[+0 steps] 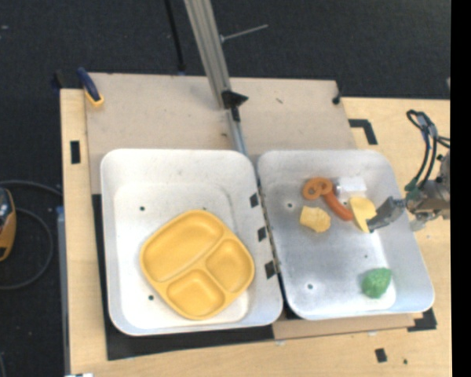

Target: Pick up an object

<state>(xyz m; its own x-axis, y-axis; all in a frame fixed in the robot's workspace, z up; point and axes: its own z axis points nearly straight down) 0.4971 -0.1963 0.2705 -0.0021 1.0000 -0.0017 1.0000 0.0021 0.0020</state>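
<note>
- Reaching in from the right edge, the claw (pixel 379 213) is seen low over the right side of the right bin (pixel 330 289), its dark tip just beside a yellow block (pixel 362 210).
- Whether the claw is released or clenched cannot be told; nothing is seen gripped by it.
- The yellow block is found in the right bin's upper right part, touching or overlapping an orange stick-shaped toy (pixel 337 206).
- An orange pretzel-shaped ring (pixel 316 188) is placed at the upper end of that stick, and a small white piece (pixel 351 185) lies just beside it to the right.
- A pale yellow lump (pixel 315 219) is set a little left of the block, apart from it.
- A green lump (pixel 376 282) is seen near the lower right corner of the same bin, well apart from the others.
- The left bin (pixel 141 171) is occupied by a yellow divided plate (pixel 196 264) with three sections, lying in its lower middle.
- Both bins are carried side by side on the worktop (pixel 157 108), and a metal post (pixel 207 42) rises at a slant behind them.
</note>
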